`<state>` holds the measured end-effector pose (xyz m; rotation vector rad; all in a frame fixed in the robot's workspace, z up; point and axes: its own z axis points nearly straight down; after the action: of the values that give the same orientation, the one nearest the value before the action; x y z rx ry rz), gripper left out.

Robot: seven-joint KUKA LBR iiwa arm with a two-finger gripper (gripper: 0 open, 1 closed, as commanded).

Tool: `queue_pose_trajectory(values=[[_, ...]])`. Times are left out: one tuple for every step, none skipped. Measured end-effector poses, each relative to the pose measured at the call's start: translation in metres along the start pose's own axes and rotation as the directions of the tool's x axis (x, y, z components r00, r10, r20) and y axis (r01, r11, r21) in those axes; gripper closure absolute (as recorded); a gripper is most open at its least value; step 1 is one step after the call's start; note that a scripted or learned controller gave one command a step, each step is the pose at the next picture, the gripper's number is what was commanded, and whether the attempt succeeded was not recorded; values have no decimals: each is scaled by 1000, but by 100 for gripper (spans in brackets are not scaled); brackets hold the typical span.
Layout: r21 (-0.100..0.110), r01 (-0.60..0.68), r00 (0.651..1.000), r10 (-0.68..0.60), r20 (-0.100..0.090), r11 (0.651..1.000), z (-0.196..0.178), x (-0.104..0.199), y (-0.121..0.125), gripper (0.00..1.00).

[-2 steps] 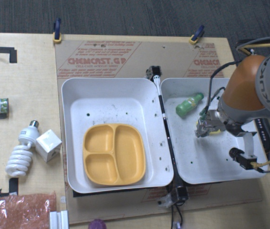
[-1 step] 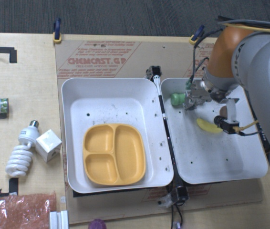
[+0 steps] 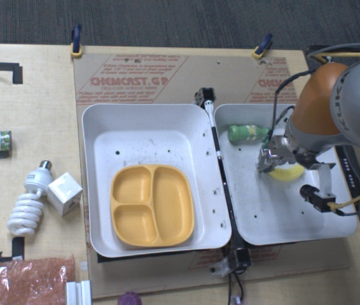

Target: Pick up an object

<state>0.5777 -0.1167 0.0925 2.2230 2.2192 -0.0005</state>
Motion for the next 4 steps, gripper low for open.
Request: queue_pose_trajectory(values=[[10,5,1000,-5,-1,1000,1,-10,79,0],[0,0,1000,0,0,1000,0,-1,25,0],[0,0,1000,0,0,1000,0,10,-37,0],[0,-1,1000,1,-1,1000,0,18,-54,0]])
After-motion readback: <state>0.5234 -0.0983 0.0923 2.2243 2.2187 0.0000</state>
